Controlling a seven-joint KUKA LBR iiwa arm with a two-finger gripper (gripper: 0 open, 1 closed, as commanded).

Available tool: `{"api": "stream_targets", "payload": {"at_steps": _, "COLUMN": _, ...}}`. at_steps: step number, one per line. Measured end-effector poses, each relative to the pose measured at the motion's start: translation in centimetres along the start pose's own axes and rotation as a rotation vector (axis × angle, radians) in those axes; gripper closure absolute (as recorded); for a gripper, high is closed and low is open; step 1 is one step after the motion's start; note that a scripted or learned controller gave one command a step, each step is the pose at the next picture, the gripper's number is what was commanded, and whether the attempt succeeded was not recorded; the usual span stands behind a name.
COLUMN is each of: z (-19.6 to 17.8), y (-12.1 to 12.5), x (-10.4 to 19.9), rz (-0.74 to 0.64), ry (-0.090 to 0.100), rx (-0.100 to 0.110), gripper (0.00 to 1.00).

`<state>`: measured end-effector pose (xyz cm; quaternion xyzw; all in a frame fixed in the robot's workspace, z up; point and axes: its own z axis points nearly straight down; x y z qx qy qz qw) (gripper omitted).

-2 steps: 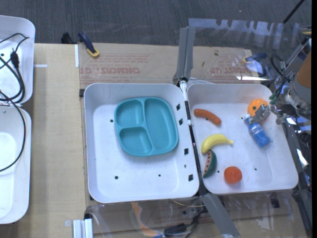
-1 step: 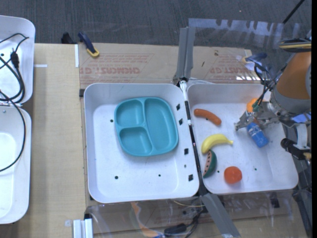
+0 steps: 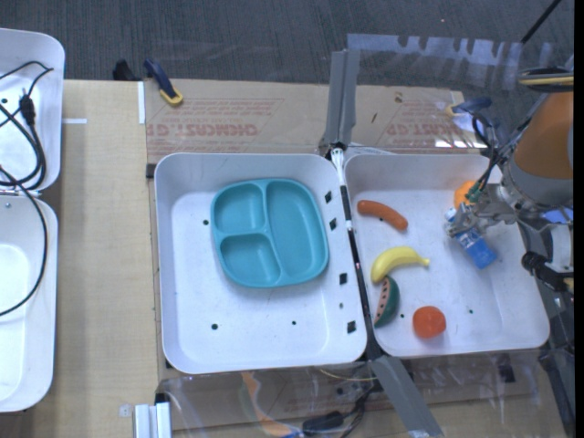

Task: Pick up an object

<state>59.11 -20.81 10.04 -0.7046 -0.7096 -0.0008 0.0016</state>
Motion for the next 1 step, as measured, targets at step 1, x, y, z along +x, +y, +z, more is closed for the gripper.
{"api": "stream_targets", "payload": {"at_steps": 1, "z": -9.20, "y": 0.52, "x": 8.63, "rz": 0.005, "ry": -0.004, "rx": 0.000, "gripper": 1.00}}
